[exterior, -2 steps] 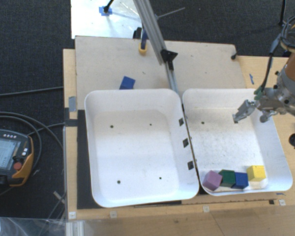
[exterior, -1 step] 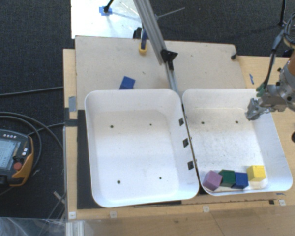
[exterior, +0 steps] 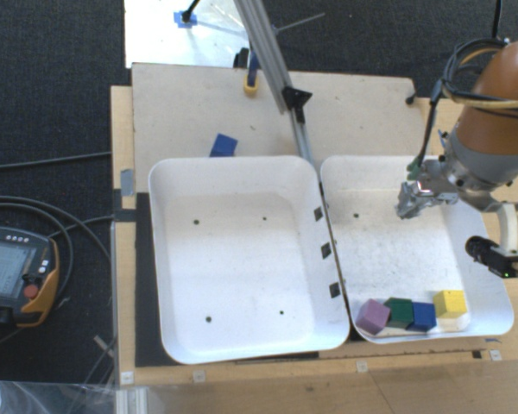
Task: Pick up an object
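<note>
A camera looks down at a slant on a pale wooden worktop (exterior: 354, 102) carrying two shallow white bins side by side.

The left bin (exterior: 168, 257) has a bare white floor with a few small dark dots. The right bin (exterior: 363, 188) holds a row of small blocks along its near edge: a purple block (exterior: 373, 315) at the left, then a green block (exterior: 401, 310), a blue block (exterior: 423, 316) just in front of it, and a yellow block (exterior: 450, 303) at the right, sitting on a white piece. The blocks touch or nearly touch one another.

A grey robot arm with an orange band (exterior: 501, 76) reaches in from the right. Its jaws (exterior: 412, 198) hang over the far part of the right bin, well apart from the blocks. The jaws are small and blurred, so I cannot tell whether they are apart or together; nothing shows between them.

On the worktop beyond the left bin lies a loose blue block (exterior: 224, 146). A slanted metal pole (exterior: 268, 46) crosses the far side. To the far left, on dark carpet, a handheld control pendant (exterior: 13, 272) rests with its cable.
</note>
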### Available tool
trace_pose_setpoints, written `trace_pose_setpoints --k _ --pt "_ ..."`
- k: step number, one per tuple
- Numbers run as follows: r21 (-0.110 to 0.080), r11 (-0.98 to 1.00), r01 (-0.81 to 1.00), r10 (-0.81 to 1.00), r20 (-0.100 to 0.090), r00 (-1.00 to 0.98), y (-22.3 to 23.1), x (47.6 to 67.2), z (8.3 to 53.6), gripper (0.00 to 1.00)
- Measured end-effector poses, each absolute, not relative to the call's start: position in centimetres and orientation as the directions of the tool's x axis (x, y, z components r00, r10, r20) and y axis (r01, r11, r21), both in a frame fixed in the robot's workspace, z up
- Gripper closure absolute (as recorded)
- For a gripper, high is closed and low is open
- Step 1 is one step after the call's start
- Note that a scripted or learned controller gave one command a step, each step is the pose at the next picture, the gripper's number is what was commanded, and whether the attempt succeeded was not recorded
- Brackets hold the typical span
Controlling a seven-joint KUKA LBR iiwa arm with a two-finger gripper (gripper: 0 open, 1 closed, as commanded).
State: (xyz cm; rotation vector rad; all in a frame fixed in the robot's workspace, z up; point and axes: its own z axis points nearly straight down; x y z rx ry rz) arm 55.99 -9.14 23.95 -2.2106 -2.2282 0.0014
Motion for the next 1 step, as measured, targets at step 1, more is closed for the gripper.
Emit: trace_pose_setpoints --k 1 --pt "-0.003 -0.005 1.0 1.0 -0.002 0.005 -14.94 52.65 19.27 1.0"
